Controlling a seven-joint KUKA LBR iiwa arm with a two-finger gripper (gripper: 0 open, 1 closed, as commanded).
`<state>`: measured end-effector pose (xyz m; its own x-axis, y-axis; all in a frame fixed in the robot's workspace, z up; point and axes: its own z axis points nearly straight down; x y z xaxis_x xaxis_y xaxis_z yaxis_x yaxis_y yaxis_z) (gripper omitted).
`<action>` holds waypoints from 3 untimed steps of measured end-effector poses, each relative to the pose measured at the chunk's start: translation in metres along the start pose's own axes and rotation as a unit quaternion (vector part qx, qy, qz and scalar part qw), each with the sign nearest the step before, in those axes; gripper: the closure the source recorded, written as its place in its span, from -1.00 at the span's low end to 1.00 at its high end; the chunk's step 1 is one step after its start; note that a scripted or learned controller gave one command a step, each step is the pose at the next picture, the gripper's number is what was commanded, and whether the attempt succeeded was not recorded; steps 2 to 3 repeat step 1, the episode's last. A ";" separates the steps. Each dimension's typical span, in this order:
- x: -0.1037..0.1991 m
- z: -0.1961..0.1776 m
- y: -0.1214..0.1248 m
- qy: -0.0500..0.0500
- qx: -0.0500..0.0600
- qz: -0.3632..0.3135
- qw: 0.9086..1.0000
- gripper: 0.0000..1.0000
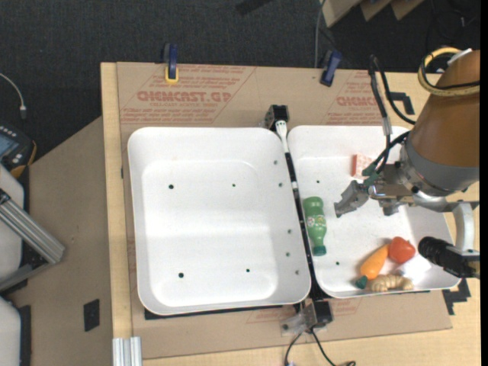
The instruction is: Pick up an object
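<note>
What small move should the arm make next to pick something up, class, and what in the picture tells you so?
Probably shift the claw toward the left bin and lower it over the green bottle. The claw hangs above the right bin with nothing between its fingers, and the bottle lies alone by the divider, the nearest object, away from the cluster of toy vegetables.

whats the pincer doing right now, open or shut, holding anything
Pincer: over the right bin, nothing seen between its fingers; open or shut cannot be told.
</note>
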<state>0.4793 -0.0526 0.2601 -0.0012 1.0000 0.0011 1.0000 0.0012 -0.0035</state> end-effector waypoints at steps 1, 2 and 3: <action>0.066 0.075 0.031 0.000 -0.002 0.000 1.000 -1.00; 0.066 0.075 0.031 0.000 -0.002 0.000 1.000 -1.00; 0.066 0.075 0.031 0.000 -0.002 0.000 1.000 -1.00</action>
